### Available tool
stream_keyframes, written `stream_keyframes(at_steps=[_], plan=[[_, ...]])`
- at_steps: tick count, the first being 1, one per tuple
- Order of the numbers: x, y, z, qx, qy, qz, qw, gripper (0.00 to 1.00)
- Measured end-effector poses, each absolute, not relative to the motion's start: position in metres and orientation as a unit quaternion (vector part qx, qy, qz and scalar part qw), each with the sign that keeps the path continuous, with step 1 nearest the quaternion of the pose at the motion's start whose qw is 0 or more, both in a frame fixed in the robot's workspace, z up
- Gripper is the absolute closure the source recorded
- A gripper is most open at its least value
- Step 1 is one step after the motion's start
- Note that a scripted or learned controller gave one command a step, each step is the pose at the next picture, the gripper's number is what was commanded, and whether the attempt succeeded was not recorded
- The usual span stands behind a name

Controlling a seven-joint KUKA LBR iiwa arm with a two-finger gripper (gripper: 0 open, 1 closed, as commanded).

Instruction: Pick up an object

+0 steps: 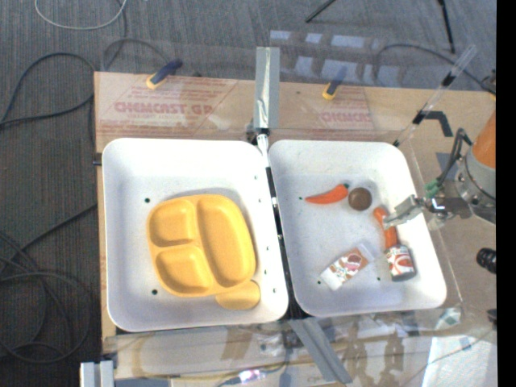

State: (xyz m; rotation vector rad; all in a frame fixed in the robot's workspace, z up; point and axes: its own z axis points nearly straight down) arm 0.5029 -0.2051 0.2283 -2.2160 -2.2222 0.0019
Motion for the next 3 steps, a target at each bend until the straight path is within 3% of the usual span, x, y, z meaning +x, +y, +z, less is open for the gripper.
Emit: stream_keyframes(at_steps=[1,2,3], plan=[[0.535,-0.171,0.09,-0.673,-0.74,-0.003,-0.005,0.0],[0.61,-0.164,0.09,-0.65,-0.76,-0.0011,-0.004,0.0],[0.66,-0.115,0.089,-0.633,-0.774,-0.0012,-0.005,0.0]])
